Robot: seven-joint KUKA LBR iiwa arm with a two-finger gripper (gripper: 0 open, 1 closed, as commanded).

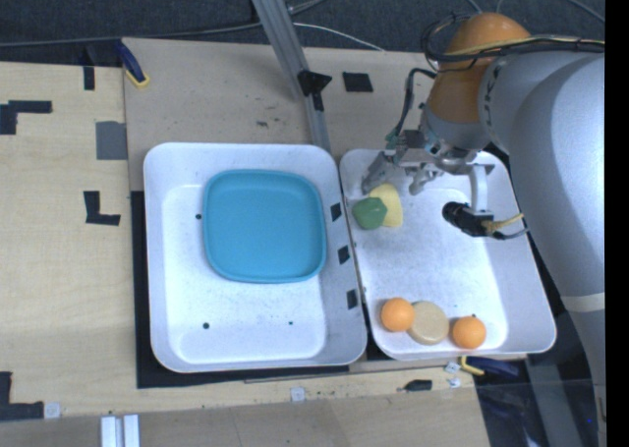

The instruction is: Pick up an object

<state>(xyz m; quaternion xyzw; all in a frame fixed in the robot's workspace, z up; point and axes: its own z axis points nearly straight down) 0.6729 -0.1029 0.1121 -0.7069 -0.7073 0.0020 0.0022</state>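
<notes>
Lying along the right bin's (521,322) near edge are an orange ball (397,314), a beige disc (428,322) and a second orange ball (469,332), the disc touching the first. Farther back, a green and yellow object (377,210) sits by the left wall. Just above it hangs the gripper (398,178), fingers spread, holding nothing. The left bin (177,268) holds a blue plate (264,225).
</notes>
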